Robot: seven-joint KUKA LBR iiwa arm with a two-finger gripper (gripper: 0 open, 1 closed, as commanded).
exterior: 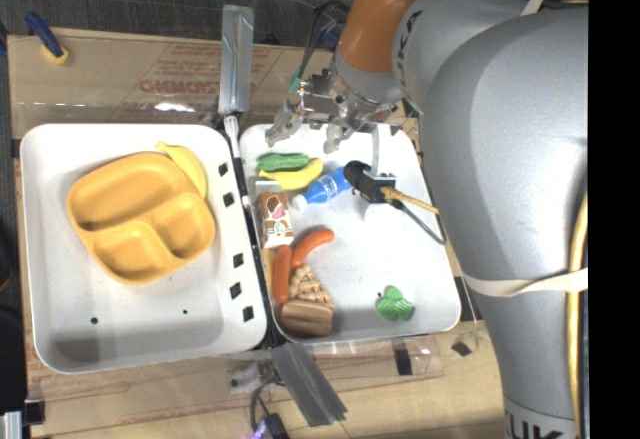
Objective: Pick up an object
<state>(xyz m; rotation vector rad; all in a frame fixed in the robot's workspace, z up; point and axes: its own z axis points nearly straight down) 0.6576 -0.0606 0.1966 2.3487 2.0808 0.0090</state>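
At the near end of the right bin [405, 252] you see a small green leafy piece [395, 305] and, near the bin's left wall, a brown waffle cone [305, 304]. Just past the cone lie two red sausages [300, 252], touching each other, then a small brown carton [273, 214] and a blue bottle [325, 189]. In the left bin [60, 307] you have a yellow divided tray [140, 217], with a yellow curved piece [190, 169] at its far edge. At the far end of the right bin, a yellow banana [303, 174] lies with a green pod [283, 162] against it. Your gripper [303, 135] hangs just over that pair, fingers [274, 133] spread wide with nothing between them.
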